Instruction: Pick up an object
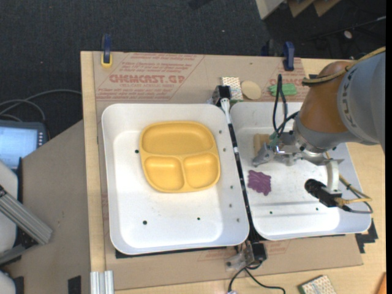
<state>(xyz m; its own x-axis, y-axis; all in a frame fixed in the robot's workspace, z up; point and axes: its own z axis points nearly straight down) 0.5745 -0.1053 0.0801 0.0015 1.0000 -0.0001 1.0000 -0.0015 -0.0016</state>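
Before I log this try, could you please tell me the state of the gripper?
Gripper: low in the right bin, beside the purple object; open or closed cannot be told.

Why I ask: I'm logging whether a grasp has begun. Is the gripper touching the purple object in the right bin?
Apart. The camera view shows bare white bin floor between the gripper and the purple object, which lies below it.

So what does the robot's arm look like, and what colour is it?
The arm is thick, round and grey, with a shiny orange band above the wrist. Black cables loop beside it. At its end is a small silvery metal tool, with a black part alongside.
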